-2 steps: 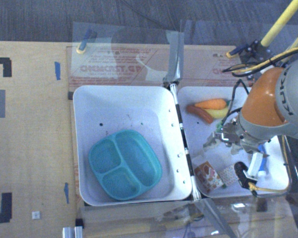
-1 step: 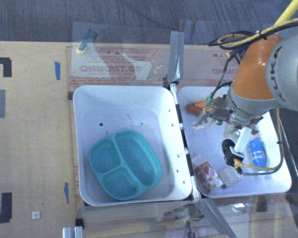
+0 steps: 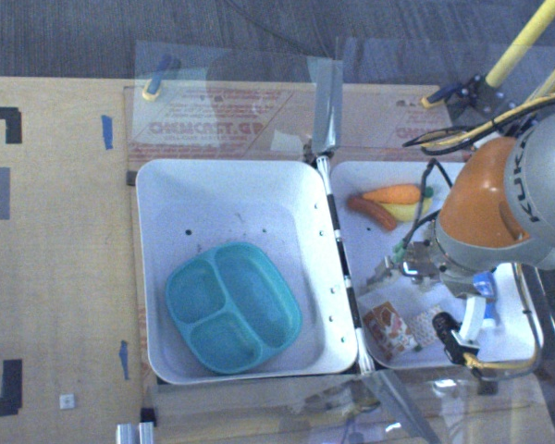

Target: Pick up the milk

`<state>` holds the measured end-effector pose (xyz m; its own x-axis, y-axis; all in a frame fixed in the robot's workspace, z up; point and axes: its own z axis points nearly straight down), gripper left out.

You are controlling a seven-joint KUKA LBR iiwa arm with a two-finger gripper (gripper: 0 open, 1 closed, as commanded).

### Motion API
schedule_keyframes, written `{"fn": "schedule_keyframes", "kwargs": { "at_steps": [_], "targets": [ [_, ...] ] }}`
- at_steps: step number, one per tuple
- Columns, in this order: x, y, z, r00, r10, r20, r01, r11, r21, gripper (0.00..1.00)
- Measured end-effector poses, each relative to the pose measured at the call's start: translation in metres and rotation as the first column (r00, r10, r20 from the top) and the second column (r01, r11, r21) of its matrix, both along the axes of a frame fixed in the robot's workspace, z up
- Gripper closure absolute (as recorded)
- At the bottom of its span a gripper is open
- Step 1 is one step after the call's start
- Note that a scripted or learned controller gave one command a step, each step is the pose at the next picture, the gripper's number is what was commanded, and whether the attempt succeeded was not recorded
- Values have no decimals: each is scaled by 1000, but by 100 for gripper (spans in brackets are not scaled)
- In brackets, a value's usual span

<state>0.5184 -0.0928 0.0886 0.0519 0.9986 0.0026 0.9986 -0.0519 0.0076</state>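
Right of the plate (image 3: pixel 233 305) lies what I take for the milk (image 3: pixel 389 327), flat on its side, with the gripper (image 3: pixel 405 268) hovering farther right, likely poised to descend; open or closed, I cannot tell.

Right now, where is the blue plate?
In the camera view, the blue plate lies in the left bin, toward its lower edge, near the wall shared with the right bin.

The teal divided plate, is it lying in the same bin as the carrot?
No, the teal divided plate lies in the left-hand bin of the view, while the carrot lies in the right-hand bin.
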Motion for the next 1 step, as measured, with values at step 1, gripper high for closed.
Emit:
{"fn": "schedule_keyframes", "kwargs": {
  "at_steps": [1],
  "targets": [
    [17, -27, 0, 995, -99, 0, 99, 995, 0, 0]
  ]
}}
